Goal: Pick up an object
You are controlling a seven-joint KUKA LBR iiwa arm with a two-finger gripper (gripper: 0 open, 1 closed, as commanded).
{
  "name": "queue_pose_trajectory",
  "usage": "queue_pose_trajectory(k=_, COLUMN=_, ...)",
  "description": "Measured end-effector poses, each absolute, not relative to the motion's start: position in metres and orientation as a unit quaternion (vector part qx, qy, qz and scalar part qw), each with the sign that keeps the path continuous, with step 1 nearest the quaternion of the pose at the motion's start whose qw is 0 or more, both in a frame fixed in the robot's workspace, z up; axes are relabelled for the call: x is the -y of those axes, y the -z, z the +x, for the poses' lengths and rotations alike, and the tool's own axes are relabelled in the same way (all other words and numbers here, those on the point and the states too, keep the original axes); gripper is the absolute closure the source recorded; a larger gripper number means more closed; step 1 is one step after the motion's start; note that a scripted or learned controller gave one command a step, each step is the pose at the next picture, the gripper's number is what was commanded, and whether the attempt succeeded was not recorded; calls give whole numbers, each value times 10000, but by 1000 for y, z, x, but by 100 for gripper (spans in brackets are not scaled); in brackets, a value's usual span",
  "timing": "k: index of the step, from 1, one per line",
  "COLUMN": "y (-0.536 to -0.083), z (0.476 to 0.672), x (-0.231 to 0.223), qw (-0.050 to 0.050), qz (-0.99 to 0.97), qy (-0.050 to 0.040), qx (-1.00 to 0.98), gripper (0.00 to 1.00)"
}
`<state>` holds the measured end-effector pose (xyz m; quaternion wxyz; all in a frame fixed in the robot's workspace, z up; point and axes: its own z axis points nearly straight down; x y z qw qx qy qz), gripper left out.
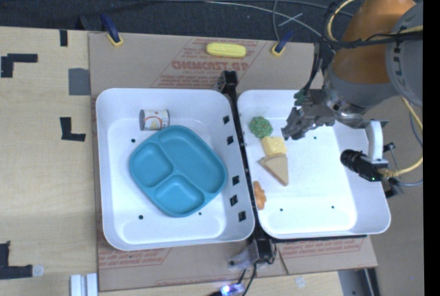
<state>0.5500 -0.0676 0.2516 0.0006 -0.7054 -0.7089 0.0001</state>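
In the right bin (344, 219) lie a green broccoli piece (260, 126), a yellow block (273, 146), a tan wedge (276, 167) and a small orange piece (258, 193) by the left wall. My gripper (297, 124) hangs over the bin's upper middle, just right of the broccoli and above the yellow block. Nothing shows between its dark fingers.
The left bin (113, 219) holds a blue divided plate (177, 169) and a small can (154, 119) lying on its side. A yellow corn-like toy (225, 49) rests on the cardboard behind the bins. Black clips line the divider between the bins.
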Motion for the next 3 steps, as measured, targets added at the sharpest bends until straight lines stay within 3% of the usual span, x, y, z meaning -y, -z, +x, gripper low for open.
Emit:
queue_pose_trajectory(k=1, y=-237, z=559, x=15, qw=10, qz=-7053, qy=-10, qx=7089, gripper=100)
queue_pose_trajectory(k=3, y=-239, z=597, x=-93, qw=7, qz=-7045, qy=1, qx=7097, gripper=100)
